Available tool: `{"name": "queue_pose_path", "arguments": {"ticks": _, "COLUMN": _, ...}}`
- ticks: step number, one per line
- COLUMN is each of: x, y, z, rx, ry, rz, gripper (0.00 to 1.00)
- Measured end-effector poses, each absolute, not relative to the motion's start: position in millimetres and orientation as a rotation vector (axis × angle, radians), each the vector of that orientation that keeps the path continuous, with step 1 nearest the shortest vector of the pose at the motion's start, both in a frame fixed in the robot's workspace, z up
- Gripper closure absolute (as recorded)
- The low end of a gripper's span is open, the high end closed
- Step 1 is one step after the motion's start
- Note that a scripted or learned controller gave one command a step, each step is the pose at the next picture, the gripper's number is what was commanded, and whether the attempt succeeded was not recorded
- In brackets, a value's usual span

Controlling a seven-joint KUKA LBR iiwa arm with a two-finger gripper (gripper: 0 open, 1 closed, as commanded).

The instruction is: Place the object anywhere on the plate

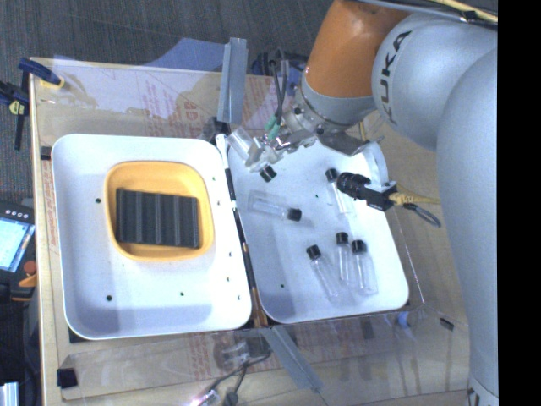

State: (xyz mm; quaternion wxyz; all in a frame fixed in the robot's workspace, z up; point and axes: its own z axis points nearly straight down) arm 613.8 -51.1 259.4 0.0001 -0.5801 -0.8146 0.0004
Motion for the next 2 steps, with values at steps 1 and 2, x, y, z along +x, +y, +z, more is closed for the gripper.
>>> {"name": "queue_pose_path", "arguments": {"ticks": 1, "x": 619.7, "y": -9.0, "z": 216.3, "rx": -1.641, "ry": -2.675, "rz": 0.005, "gripper": 1.00}}
{"name": "queue_pose_path", "arguments": {"ticks": 2, "x": 619.7, "y": -9.5, "z": 216.5, "rx": -1.642, "ry": -2.674, "rz": 0.004, "gripper": 0.00}}
